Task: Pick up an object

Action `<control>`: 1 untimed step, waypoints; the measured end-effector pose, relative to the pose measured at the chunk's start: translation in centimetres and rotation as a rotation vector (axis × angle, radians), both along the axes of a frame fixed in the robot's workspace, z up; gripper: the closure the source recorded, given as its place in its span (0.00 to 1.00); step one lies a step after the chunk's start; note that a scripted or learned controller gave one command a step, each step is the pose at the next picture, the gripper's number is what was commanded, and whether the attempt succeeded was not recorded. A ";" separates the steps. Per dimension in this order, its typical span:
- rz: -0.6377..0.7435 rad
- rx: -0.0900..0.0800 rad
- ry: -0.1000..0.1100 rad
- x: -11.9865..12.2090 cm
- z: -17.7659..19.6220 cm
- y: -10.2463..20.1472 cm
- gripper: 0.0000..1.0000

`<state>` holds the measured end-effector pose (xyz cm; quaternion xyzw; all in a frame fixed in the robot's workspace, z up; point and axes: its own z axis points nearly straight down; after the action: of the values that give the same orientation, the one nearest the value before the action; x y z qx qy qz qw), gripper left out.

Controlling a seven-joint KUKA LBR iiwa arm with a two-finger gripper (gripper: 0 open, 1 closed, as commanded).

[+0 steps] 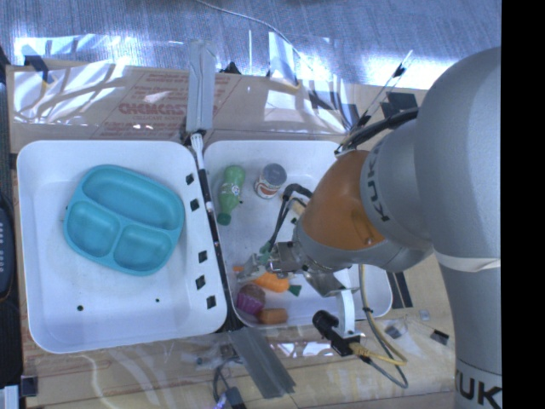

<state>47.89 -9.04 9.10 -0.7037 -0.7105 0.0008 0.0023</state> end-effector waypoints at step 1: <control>0.006 -0.001 0.001 0.1 0.9 0.0 1.00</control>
<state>47.95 -9.08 10.04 -0.7014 -0.7127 0.0014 0.0023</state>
